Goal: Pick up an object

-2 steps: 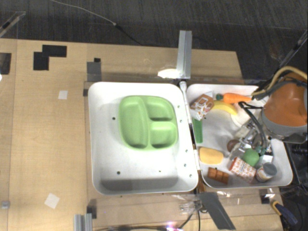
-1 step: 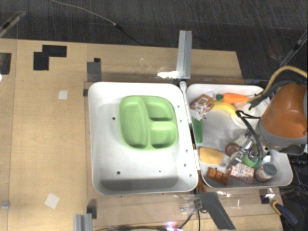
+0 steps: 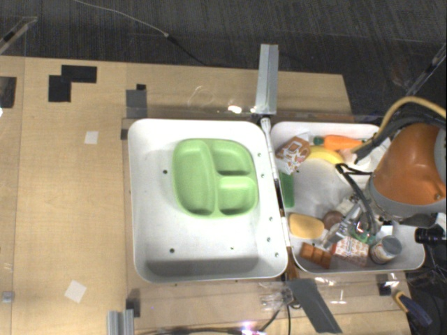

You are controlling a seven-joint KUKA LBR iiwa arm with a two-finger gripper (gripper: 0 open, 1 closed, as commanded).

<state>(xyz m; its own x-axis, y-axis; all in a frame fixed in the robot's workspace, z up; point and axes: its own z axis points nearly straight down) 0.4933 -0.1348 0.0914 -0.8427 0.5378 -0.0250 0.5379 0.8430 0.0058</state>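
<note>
The robot's metal two-finger gripper (image 3: 354,222) is down low in the right white bin (image 3: 307,180), over a heap of little things. It is too hard to tell how the gripper is set. Near it lie a round yellow sponge-like lump (image 3: 306,225), a brown block (image 3: 316,255) and an orange carrot toy (image 3: 340,142), and a green plastic tray with three parts (image 3: 214,176) sits in the left white bin (image 3: 150,208).

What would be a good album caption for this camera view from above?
Grey arm with orange band lowers its claw into the cluttered right white bin; a green divided plastic tray lies in the left white bin.
</note>
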